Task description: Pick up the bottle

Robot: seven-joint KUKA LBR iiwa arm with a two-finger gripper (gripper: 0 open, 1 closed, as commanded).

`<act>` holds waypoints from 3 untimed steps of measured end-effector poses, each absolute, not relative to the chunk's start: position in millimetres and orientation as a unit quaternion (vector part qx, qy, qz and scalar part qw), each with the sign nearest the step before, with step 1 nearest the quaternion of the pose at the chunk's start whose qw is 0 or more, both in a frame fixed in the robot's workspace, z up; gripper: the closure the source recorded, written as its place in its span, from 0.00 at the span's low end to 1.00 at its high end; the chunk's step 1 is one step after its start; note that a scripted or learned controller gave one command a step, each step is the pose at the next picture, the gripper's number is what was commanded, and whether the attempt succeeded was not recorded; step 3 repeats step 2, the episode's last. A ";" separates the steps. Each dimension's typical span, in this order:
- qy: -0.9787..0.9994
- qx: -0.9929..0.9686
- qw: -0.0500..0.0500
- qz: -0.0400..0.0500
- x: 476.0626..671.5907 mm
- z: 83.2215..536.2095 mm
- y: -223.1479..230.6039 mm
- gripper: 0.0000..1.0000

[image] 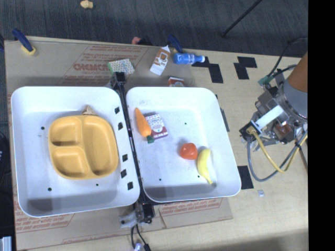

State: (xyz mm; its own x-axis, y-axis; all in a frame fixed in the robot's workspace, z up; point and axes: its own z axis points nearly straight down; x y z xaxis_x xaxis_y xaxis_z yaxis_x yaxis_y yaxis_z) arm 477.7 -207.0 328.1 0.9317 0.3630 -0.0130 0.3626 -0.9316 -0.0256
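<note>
A small blue bottle [186, 59] lies on its side on the bench, just behind the far edge of the right bin [222, 140]. My gripper [277, 127] hangs over the bench to the right of that bin, outside it, well away from the bottle and nearer the front. Cables and the wrist cover its tip.
The right bin holds a carrot [142, 122], a small printed carton [156, 126], a tomato [188, 150] and a banana [203, 164]. A yellow divided plate [83, 146] sits in the left bin [26, 140]. A small carton [160, 60] and a patterned packet [121, 66] lie near the bottle.
</note>
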 end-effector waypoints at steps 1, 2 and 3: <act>-0.346 -0.938 0.002 0.002 476.1 289.5 -210.7 1.00; -0.348 -0.937 0.003 0.003 476.2 299.7 -210.4 1.00; -0.348 -0.937 0.003 0.003 476.2 299.7 -210.4 1.00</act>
